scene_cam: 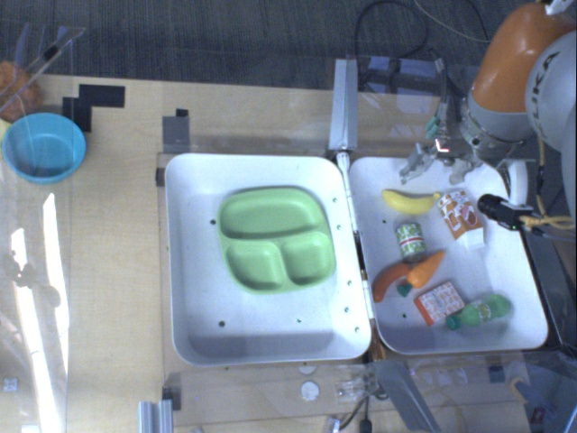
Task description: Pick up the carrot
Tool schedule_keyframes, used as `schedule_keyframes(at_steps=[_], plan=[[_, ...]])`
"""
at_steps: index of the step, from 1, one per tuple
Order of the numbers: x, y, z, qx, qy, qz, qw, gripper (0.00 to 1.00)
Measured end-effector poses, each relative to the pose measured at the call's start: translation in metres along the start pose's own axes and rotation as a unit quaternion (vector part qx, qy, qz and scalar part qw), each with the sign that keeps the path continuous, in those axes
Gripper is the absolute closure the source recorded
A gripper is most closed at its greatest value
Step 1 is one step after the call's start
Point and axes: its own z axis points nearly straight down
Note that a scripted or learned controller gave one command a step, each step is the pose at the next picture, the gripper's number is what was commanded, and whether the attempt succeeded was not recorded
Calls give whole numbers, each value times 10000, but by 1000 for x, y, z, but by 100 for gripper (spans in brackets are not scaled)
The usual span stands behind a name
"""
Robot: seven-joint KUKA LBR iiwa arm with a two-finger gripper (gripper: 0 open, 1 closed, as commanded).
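Observation:
The orange carrot (420, 270) lies at a slant in the middle of the right bin (532, 269), just below a small green-labelled can (410, 239). Its lower left end meets a darker orange-brown piece (386, 282). My gripper (438, 168) hovers over the bin's far edge, above and behind the yellow banana (410, 201). It is well apart from the carrot, open, with nothing between its fingers.
A red and white packet (460, 215) lies to the right of the banana. Near the bin's front are an orange snack box (439, 302) and a green bottle (480, 311). The left bin (194, 242) holds a green divided tray (275, 238). A blue bowl (43, 146) stands far left.

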Motion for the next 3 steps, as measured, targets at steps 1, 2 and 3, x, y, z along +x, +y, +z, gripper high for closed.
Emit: schedule_keyframes(at_steps=[1,2,3], plan=[[3,-64,102,-28,2,262,9997,0],[-86,-145,101,-42,-21,-253,9997,0],[-42,-150,101,-64,-24,-1035,9946,0]])
